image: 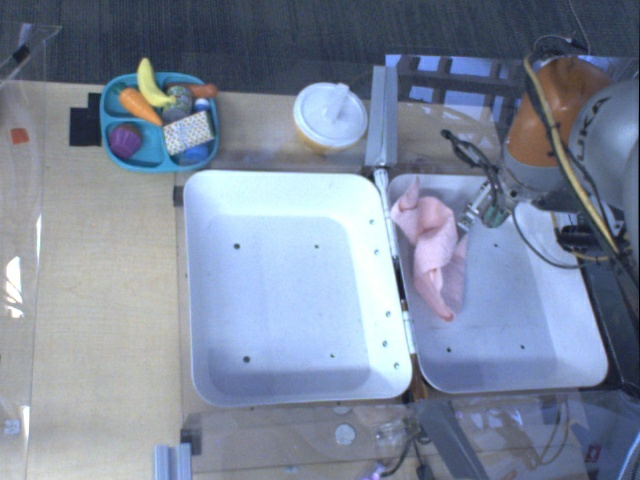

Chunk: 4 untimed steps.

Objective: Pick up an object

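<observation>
Lying crumpled in right bin [560, 358], along its left wall at approx 9 o'clock: pink cloth [436, 250], the only loose item in either bin. Looks soft, light, floppy; prob no fixed shape, so likely sags and trails when lifted. Not fragile, not slippery. Best hold judged to be thick bunched fold near top of cloth, at its 12 o'clock end, vs thin tail at 6 o'clock, which could slip out. Gripper [478, 211] sits just beside cloth at its 2 o'clock, low over bin; can't tell its state, too small and blurred. Nothing visibly held. Left bin [290, 288] bare white. No brands, labels or legible writing anywhere.
</observation>
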Each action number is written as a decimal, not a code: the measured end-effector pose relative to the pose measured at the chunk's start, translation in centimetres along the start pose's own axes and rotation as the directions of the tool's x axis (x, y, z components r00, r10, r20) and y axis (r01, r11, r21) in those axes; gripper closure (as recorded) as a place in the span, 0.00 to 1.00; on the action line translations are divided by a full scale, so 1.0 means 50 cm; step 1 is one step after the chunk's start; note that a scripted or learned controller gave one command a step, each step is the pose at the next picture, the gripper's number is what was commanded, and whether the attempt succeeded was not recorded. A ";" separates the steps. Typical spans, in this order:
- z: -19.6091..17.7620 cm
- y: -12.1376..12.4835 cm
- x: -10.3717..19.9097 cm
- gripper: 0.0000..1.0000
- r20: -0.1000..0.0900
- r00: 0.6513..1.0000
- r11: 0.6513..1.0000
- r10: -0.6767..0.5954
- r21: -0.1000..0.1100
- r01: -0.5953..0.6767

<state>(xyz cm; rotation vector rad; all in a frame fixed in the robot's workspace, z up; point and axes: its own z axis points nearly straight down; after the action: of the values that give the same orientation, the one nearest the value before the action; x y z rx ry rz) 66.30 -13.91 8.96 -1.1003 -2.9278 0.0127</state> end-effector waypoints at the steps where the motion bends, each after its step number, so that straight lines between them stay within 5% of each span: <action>1: 0.000 0.000 0.000 0.00 0.000 1.000 1.000 0.000 0.000 0.000; 2: -0.260 -0.138 -0.048 0.00 0.017 0.980 0.980 -0.199 -0.012 0.199; 3: -0.051 -0.053 -0.010 0.00 0.021 0.917 0.917 -0.397 -0.009 0.398; 4: -0.002 0.060 0.077 0.00 0.024 0.968 0.968 -0.251 -0.014 0.251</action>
<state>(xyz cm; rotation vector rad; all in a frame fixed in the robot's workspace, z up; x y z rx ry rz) 65.36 -9.12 9.08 -0.7271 -3.0681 -0.0030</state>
